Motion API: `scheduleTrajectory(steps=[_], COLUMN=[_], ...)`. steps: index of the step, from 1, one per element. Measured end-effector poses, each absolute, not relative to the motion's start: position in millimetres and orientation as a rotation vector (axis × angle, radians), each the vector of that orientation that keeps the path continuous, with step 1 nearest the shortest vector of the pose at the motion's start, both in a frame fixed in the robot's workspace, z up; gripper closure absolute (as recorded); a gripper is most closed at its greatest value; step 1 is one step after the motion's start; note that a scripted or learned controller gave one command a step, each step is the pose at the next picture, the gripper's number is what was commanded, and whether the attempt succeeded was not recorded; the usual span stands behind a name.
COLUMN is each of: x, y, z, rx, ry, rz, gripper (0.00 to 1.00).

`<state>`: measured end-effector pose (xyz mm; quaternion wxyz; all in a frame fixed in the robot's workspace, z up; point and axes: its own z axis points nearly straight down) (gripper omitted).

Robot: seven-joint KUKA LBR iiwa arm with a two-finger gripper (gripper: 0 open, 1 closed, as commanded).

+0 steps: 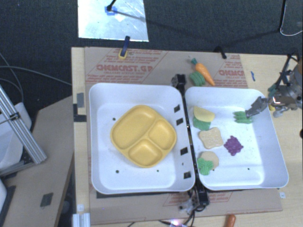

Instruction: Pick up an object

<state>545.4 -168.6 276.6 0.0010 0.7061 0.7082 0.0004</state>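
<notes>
The right bin (265, 174) holds several toy foods. A yellow-and-green piece (203, 117) lies at its left, with a tan bread slice (210, 137) below it. Purple grapes (233, 145) lie mid-bin, and a tan piece with green leaves (207, 161) sits at the lower left. A small green leafy piece (242, 117) lies near the bin's upper right. My gripper (257, 107) reaches in over the right rim, its tip right at that green piece's upper right edge. Whether it touches the piece is unclear.
The left bin (102, 169) holds a yellow divided plate (143, 135). A toy carrot (203, 72) lies on the cardboard behind the bins. A yellow-and-blue tool (124, 48) lies near a shiny sheet (112, 14) at the back.
</notes>
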Motion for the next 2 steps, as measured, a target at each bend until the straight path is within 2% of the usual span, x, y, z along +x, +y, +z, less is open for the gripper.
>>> scheduleTrajectory(steps=[1, 2], x=[512.4, 535.9], y=[-153, -146], z=[152, 83], rx=[2.226, 2.216], ry=[2.229, 2.225], rz=[-0.005, 0.002], gripper=[0.0, 0.0])
